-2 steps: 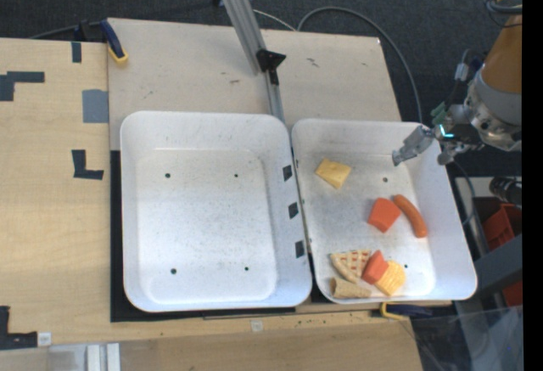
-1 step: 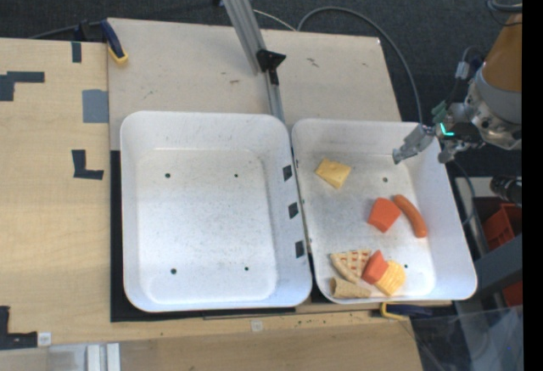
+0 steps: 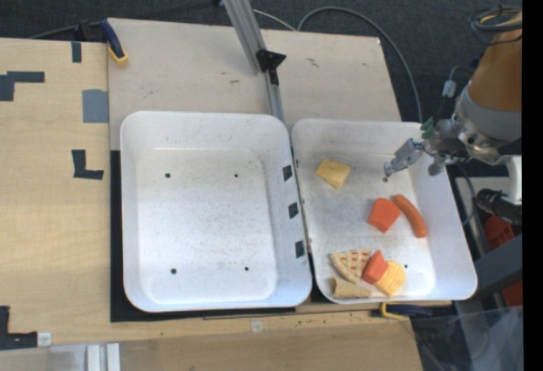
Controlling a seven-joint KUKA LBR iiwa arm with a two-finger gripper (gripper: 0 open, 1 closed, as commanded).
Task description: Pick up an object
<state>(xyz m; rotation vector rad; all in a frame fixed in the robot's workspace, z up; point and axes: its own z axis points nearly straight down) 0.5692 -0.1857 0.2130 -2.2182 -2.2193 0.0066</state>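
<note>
The right bin holds several toy foods. A yellow cheese wedge lies near its upper left. An orange-red block and an orange sausage lie side by side at the middle right. At the front sit a waffle piece, a small red piece, a yellow piece and a tan roll. My gripper hangs over the bin's upper right part, above and just behind the block and sausage. Nothing shows between its fingers.
The left bin lies beside the right one. A grey metal pole slants down to the divide between the bins. A cable loops behind the right bin. The arm's orange band stands at the right edge.
</note>
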